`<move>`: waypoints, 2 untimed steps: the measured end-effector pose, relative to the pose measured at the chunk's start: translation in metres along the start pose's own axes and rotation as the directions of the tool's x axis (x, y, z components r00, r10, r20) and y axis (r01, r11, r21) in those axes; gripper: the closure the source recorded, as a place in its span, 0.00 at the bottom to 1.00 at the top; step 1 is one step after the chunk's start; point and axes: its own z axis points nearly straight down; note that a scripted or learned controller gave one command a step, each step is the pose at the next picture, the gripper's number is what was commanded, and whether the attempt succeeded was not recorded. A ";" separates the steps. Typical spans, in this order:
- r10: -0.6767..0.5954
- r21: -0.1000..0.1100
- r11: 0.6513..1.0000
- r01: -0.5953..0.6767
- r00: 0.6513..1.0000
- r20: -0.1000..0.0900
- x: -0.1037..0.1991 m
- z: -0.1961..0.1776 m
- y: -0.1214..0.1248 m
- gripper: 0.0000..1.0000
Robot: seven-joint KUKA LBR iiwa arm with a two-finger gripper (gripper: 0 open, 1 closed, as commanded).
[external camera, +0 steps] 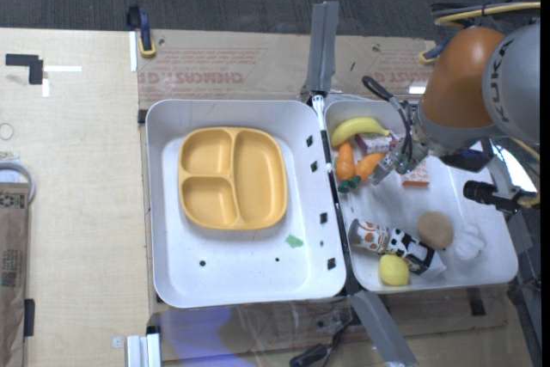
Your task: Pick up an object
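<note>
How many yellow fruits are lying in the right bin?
2. A banana lies near the bin's upper-left corner, above the orange carrots. A lemon lies at the lower edge, beside the cow-patterned package. The arm may hide others.

Two shallow white bins sit side by side on the desk (69,185). Left bin (163,253) holds a yellow three-compartment plastic plate (232,178) near its middle, and a small green scrap (295,241) to the plate's lower right. Right bin (490,258): yellow banana (357,129) at the top left, orange carrot-like pieces (352,163) just below it, tool (384,168) beside them. Lower down, a printed carton (369,236) lies left of a black-and-white cow toy (408,247), a yellow lemon (394,270) below them, a brown round object (435,229) to their right.
</note>
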 end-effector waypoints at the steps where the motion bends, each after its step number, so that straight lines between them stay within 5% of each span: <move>1: 0.239 0.011 0.971 -0.239 0.971 -0.001 0.063 -0.099 0.011 1.00; 2: 0.303 0.011 0.953 -0.303 0.953 0.000 -0.002 -0.083 0.015 1.00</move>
